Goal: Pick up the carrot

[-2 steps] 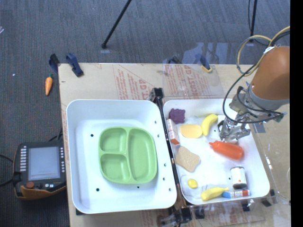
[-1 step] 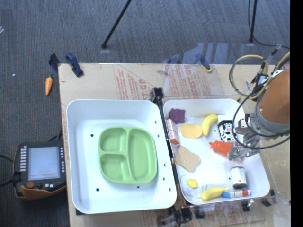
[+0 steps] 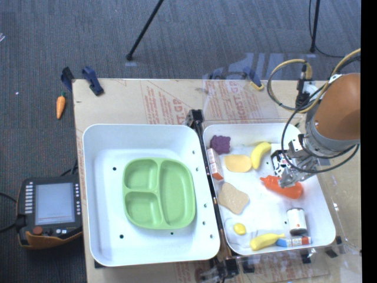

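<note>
The carrot (image 3: 274, 184), an orange-red tapered piece, lies in the right bin (image 3: 327, 214) near its right wall, with its tip pointing left. My gripper (image 3: 287, 174) is low over the carrot's thicker right half and hides part of it. The grey arm with its orange band comes in from the right above it. The gripper's dark body blocks the view of any contact with the carrot.
Around the carrot lie a banana (image 3: 260, 154), a yellow-orange oval piece (image 3: 238, 163), a purple piece (image 3: 220, 143), a bread slice (image 3: 233, 198), a white can (image 3: 296, 220) and a second banana (image 3: 265, 240). The left bin holds a green divided plate (image 3: 159, 193). A small carrot toy (image 3: 60, 106) lies on the floor.
</note>
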